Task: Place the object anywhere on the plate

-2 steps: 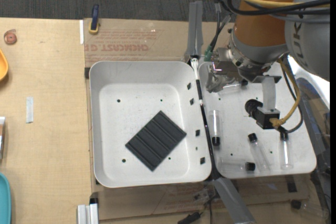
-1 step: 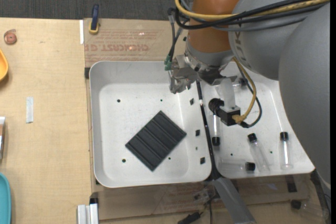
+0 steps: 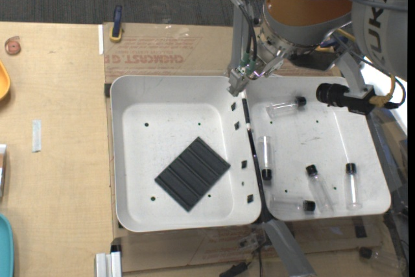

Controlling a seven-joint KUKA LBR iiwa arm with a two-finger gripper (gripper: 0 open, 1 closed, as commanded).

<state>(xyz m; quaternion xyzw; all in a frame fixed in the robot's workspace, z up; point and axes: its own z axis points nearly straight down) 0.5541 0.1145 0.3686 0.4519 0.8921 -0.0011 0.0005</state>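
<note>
Look at your fingers (image 3: 237, 84). They hang over the top edge where the two white bins meet. You cannot tell if they are open or closed, and you cannot see anything between them. The dark ridged plate (image 3: 192, 173) lies flat in the left bin (image 3: 123, 159), turned at a slant. In the right bin (image 3: 373, 159) lie small clear tubes with black caps (image 3: 321, 188), spread apart. One tube (image 3: 265, 156) lies close to the wall between the bins.
</note>
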